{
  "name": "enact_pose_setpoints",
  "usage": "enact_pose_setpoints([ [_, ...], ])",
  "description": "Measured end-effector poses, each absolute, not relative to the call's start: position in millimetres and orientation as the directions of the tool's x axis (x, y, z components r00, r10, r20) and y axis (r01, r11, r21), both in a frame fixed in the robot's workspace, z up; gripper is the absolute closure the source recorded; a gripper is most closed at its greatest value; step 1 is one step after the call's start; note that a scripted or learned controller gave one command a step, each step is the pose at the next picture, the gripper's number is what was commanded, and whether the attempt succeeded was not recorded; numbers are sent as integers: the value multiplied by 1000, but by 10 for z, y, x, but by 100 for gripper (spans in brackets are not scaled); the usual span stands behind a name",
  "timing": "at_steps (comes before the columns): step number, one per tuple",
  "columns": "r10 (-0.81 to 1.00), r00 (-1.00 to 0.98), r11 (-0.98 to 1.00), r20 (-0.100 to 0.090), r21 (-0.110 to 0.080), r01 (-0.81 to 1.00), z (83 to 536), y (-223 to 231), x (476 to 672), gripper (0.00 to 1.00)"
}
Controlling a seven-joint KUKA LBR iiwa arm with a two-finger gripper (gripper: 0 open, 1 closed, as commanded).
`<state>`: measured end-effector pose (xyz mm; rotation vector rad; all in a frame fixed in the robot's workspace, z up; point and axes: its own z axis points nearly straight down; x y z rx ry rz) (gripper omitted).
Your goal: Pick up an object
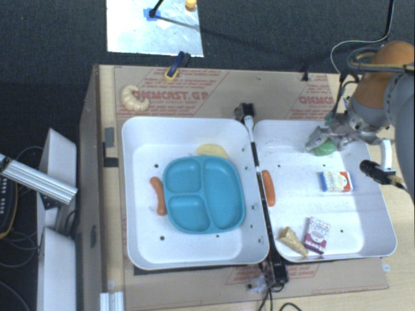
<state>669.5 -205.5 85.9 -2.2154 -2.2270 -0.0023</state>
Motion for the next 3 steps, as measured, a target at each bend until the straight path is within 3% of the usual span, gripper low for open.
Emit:
enact_pose_setpoints([
  [1,1000,-8,8,-3,7,1000,973,-2060,6708,100],
  [2,1000,-6,6,0,6,1000,1459,-1633,6700,100],
  [3,1000,-5,5,0,3,1000,2017,-1018,6179,100],
])
